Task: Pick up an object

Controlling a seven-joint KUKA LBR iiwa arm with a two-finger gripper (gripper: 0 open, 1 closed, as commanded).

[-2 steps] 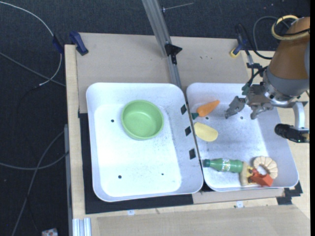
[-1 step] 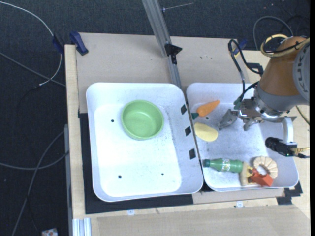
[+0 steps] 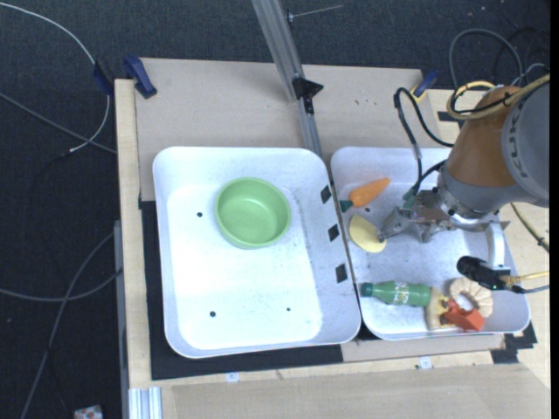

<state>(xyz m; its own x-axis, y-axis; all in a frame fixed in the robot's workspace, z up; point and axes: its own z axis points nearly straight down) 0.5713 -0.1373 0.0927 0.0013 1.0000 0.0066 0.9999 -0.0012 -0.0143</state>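
White are the two shallow bins that stand side by side on the wooden counter (image 3: 218, 103). The left bin (image 3: 262, 312) holds one green bowl (image 3: 253, 212), which sits upright in its upper half, a little toward the middle.

The right bin (image 3: 410, 264) holds several small things. An orange carrot (image 3: 373, 190) lies tilted near the upper left corner. Below it, close to the left wall, lies the yellow fruit (image 3: 367, 236), which looks like a lemon. A green bottle (image 3: 400, 294) lies on its side near the lower edge, with its cap pointing left. Just right of the bottle, in the lower right corner, lies a small toy (image 3: 463, 308) with pale, orange and red parts; I cannot tell what it is.

From the right the grey arm (image 3: 524, 147) reaches over the right bin, with its orange band (image 3: 476, 147) above the wrist. The claw (image 3: 389, 228) is low in this bin, just beside the yellow fruit on its right side, and its tip seems to touch it. I cannot tell whether the claw is spread or pressed together, and nothing is visibly held in it.

A silver metal rail (image 3: 279, 33) runs down from the top toward the gap between the bins.
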